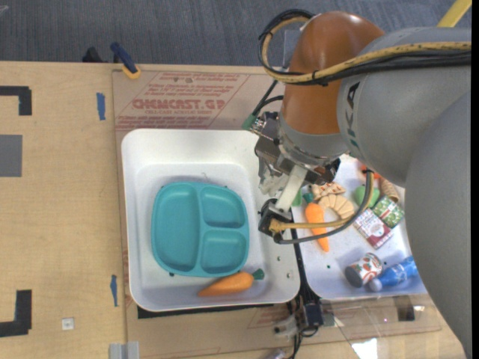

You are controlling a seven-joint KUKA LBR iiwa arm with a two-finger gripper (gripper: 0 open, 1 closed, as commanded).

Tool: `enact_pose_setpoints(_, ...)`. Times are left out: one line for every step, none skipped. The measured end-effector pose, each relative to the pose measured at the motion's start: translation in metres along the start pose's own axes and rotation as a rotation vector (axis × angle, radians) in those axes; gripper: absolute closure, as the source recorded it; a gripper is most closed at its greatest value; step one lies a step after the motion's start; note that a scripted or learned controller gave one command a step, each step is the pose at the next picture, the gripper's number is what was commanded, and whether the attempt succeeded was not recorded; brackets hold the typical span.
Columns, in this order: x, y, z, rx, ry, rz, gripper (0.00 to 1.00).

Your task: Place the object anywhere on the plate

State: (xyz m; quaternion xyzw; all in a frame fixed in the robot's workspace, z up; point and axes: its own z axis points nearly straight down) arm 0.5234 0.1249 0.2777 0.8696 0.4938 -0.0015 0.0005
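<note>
The gripper [275, 182] hangs over the wall btw. the two bins, its body seen from above. I cannot tell how far it is open, or if it has hold of anything, because the wrist covers its tip.

The plate [200, 229], teal w/ three compartments, lies flat in the left bin [138, 200] and has nothing on it. A carrot [228, 282] lies on the bin floor just beside the plate's near edge, tip toward view's left, green end toward the right. It is not on the plate. A 2nd carrot [318, 223] lies in the right bin [329, 271], near the gripper, among other toys, e.g. a can [362, 269] and a bottle [397, 273].

I think the carrot beside the plate is the object, but this is not sure.

To do the step well: come down straight over the carrot's middle and close across its thin width, not along its length. Keep clear of the bin wall and the plate rim. Lift enough to pass the rim, move over any compartment, then lower before release so it does not roll off.
</note>
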Motion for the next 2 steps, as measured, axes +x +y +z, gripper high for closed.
enact_pose_setpoints(0.0739, -0.0425, 0.065, 0.013, -0.005, -0.012, 1.0)
enact_pose_setpoints(0.0726, -0.0394, 0.0618, 0.008, -0.003, -0.009, 0.0)
